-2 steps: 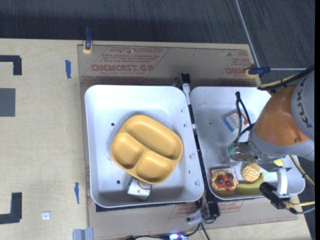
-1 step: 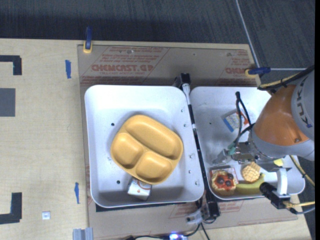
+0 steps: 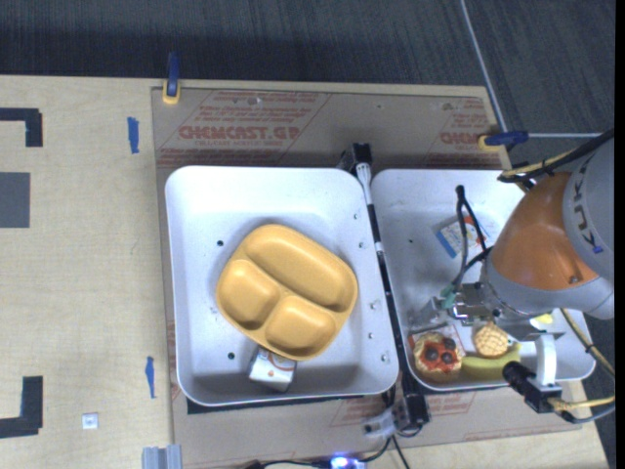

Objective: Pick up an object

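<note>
Pick not done yet. Arm's low in right bin [image 3: 391,262], gripper [image 3: 467,311] over toy food [image 3: 459,352] near front wall; can't tell its state, nothing visibly lifted.

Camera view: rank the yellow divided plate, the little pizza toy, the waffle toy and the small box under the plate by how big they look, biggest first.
1. Yellow divided plate, by far the largest.
2. Pizza toy.
3. Waffle toy and small box: unsure, because the plate covers part of the box and the two look close in size.
</note>
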You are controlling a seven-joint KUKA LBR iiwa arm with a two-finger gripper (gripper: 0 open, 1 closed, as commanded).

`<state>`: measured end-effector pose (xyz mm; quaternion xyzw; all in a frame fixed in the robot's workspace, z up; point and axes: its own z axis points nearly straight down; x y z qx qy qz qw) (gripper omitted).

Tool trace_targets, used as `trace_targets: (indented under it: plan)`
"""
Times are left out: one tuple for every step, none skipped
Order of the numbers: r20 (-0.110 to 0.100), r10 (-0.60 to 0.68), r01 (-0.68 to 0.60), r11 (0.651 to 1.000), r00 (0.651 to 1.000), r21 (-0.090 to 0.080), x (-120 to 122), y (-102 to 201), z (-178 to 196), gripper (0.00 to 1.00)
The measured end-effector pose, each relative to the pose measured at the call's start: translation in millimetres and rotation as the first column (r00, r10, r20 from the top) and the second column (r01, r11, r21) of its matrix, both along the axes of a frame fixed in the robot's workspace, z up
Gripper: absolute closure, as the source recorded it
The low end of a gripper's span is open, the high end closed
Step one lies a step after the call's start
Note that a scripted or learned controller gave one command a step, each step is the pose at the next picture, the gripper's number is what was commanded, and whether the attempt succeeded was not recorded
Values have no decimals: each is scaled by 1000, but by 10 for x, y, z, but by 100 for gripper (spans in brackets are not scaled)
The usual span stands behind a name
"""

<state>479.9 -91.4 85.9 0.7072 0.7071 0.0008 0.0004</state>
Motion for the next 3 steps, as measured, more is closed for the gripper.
trace_targets:
  plan:
    - [7,0,0,1000,1000,-2,21,-5,108,100]
    - [0,2,-2,1000,1000,1,81,1146,990,100]
    - [-1,1,-1,1000,1000,0,3,411,990,100]
